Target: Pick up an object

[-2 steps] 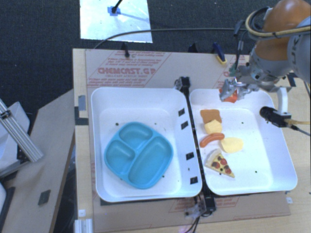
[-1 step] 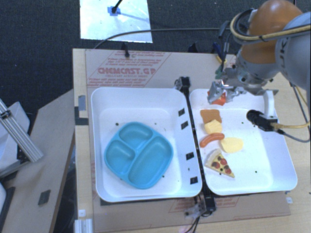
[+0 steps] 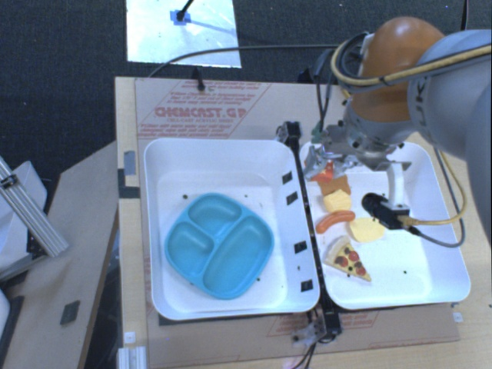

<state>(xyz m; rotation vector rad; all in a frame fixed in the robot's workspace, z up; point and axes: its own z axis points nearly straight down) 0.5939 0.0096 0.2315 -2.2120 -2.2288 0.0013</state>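
End effector (image 3: 332,164) low over the upper left corner of the right bin (image 3: 453,271), directly above an orange-red piece (image 3: 335,184); cannot tell whether released or clenched. Just below, a pale yellow cheese block (image 3: 337,201), then a sausage (image 3: 335,221), a yellow round slice (image 3: 367,231) and a pizza slice (image 3: 348,258), all lying in the right bin. In the left bin (image 3: 165,167), a blue divided plate (image 3: 220,244). Both bins side by side on the tabletop (image 3: 84,206).
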